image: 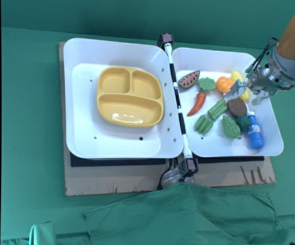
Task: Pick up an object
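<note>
Arm comes in from the right, gripper (245, 92) sits over the upper right part of the right bin (270, 146), directly above the toy pile. Fingers look spread apart, one reaching left toward the orange piece (224, 83), the other off to the right near the bin wall; nothing visible between them, so no grasp.

Right bin contents, all loose on the floor of the bin: watermelon slice (188, 79) top left, green broccoli-like piece (206, 83) just beside it, yellow piece (237, 77) partly hidden behind the gripper, red chili (197, 103) below the watermelon, green bean bundle (211, 117) lying at a slant mid-bin, brown piece (236, 107) right under the gripper, bumpy green piece (230, 127) below that, dark green piece (242, 122) touching the blue bottle (254, 132), which lies near the right wall.

Left bin (86, 137) holds a yellow divided plate (131, 95), three compartments, sitting flat near the middle
</note>
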### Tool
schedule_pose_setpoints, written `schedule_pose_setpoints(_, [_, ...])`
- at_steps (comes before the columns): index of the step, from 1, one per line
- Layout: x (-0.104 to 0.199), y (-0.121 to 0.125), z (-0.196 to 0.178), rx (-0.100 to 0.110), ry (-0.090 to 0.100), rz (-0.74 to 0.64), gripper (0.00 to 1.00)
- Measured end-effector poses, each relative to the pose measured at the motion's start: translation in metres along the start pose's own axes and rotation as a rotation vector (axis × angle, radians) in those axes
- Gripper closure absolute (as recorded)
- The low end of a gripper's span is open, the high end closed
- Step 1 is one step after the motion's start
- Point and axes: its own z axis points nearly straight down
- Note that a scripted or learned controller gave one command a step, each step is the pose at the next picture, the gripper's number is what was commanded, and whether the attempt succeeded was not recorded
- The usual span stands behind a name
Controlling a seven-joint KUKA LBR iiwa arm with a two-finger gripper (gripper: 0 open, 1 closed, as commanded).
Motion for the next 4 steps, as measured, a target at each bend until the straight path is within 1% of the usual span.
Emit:
schedule_pose_setpoints(1, [-0.019, -0.025, 0.094, -0.003, 0.002, 0.002, 0.0])
schedule_pose_setpoints(2, [-0.022, 0.066, 0.096, -0.005, 0.011, -0.01, 0.0])
schedule_pose_setpoints(3, [-0.026, 0.033, 0.032, -0.007, -0.002, 0.0, 0.0])
schedule_pose_setpoints(4, [-0.027, 0.094, 0.086, -0.002, 0.0, -0.001, 0.0])
